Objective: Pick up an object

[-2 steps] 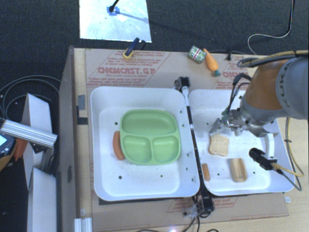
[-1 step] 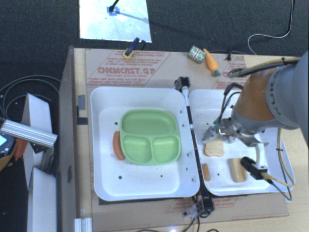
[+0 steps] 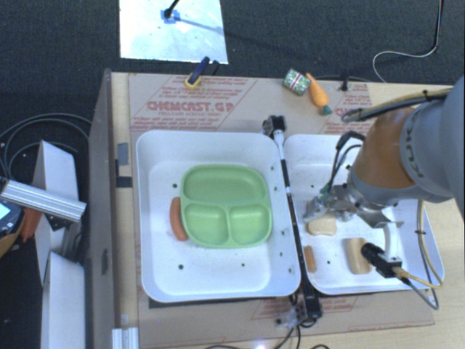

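left bin [image 3: 160,267]: white
right bin [image 3: 312,155]: white
divided plate [image 3: 225,206]: pale green
sausage [image 3: 176,219]: orange-red, beside the plate
small sausage [image 3: 310,259]: orange-brown
bread-like piece [image 3: 322,227]: pale cream
loaf-shaped piece [image 3: 356,256]: tan
arm [image 3: 414,151]: grey with an orange band
table [image 3: 218,107]: brown board with red lettering
carrot toy [image 3: 318,93]: orange with a green tip
small can [image 3: 296,81]: green and white pattern
floor [image 3: 58,42]: dark speckled carpet
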### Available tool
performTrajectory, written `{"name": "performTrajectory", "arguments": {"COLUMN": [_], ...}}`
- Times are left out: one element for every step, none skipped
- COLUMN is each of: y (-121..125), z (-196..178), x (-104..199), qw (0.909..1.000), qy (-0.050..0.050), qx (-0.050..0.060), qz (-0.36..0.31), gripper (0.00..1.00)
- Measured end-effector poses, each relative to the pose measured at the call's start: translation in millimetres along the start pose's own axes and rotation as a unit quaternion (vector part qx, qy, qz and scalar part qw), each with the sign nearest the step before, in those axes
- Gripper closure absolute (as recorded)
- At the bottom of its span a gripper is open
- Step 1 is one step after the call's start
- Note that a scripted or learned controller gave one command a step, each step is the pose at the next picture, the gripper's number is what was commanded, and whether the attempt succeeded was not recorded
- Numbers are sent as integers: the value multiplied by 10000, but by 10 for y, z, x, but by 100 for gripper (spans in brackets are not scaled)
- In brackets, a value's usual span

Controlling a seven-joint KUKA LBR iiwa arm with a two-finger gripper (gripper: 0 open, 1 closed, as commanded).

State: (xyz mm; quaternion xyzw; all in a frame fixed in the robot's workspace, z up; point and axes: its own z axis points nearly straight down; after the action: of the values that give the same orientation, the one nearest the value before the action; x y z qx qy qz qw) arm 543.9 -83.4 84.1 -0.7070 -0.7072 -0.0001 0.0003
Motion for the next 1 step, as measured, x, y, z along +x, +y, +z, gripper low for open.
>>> {"name": "performTrajectory", "arguments": {"y": [1], "z": [0], "x": [1], "qw": [10000], "qy": [0], "qx": [-4], "qz": [0], "gripper": [0]}}
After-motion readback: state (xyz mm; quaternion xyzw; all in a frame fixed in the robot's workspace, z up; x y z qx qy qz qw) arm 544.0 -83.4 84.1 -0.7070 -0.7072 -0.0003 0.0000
